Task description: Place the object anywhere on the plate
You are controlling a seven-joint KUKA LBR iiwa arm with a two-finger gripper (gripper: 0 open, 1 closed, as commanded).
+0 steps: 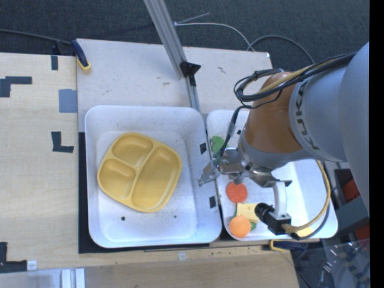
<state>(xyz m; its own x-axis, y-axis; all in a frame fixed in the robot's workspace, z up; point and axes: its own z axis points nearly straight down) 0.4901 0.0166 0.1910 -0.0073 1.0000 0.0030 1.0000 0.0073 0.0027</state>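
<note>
We take the task's things to be the small items in the right bin (pixel 312 179). A red round piece (pixel 237 192) lies near the bin's left wall; at its 6 o'clock sits a pale yellow block (pixel 246 211), and touching that block at 7 o'clock is an orange ball (pixel 239 226). A green piece (pixel 216 143) shows at the red piece's 11 o'clock, close to the bin's upper left corner and partly hidden by the arm.

The gripper (pixel 217 171) hangs over the left wall of the right bin, just at 10 o'clock of the red piece. We cannot tell whether its fingers are spread or pressed together, since the wrist covers them from above, and we see nothing pinched between them. The grey arm with its orange band (pixel 273 116) enters from 3 o'clock and covers much of the right bin. A black fitting with a yellow cable (pixel 275 219) lies beside the block at its 3 o'clock.

The yellow plate (pixel 140 171), divided into compartments, rests tilted in the middle of the left bin (pixel 102 227), at 9 o'clock of the gripper. The plate bears none of the items. Both bins stand side by side, touching, on the bench (pixel 120 71). A metal rail (pixel 165 26) slants in from 12 o'clock toward the gap between the bins.
</note>
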